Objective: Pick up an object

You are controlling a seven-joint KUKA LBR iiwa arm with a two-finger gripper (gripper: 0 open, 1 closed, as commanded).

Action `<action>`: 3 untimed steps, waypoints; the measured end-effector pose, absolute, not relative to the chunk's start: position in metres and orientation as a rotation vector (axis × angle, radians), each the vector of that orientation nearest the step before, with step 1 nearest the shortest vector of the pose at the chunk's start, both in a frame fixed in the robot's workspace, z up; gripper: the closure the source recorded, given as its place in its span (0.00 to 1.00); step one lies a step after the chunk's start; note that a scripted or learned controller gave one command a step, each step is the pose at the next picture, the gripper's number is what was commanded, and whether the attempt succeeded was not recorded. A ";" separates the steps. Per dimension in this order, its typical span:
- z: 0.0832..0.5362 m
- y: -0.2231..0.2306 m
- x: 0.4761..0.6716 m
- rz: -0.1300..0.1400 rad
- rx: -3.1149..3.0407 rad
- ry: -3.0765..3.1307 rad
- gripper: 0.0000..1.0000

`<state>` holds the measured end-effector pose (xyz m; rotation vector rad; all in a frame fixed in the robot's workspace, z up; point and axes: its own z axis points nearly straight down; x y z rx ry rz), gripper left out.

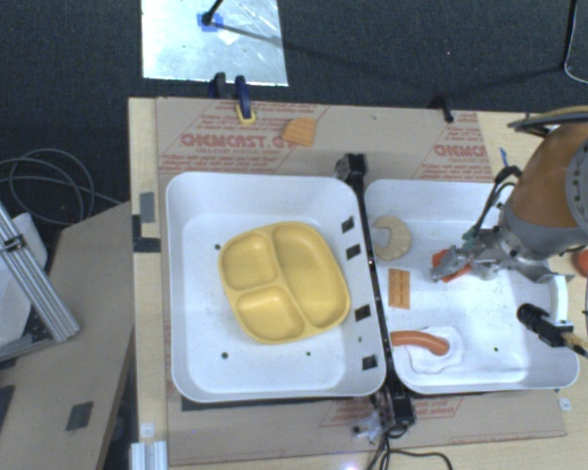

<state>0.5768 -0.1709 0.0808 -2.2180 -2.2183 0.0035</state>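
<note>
The gripper (451, 265) seems to pinch a small orange piece (445, 262) by its edge; it could slip free when lifted.

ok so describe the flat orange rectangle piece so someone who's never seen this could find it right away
Start at the right-hand shallow white bin and look along its left wall. The flat orange rectangular piece lies there, below the pale tan ring-shaped piece and above the long orange-red sausage-shaped piece. It is the one straight-edged, flat thing among these rounded neighbours.
</note>
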 end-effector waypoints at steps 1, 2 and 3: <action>0.086 -0.189 0.608 -0.004 -2.221 -2.230 0.00; 0.084 -0.183 0.572 0.001 -2.220 -2.221 0.00; 0.086 -0.182 0.643 -0.008 -2.219 -2.236 0.00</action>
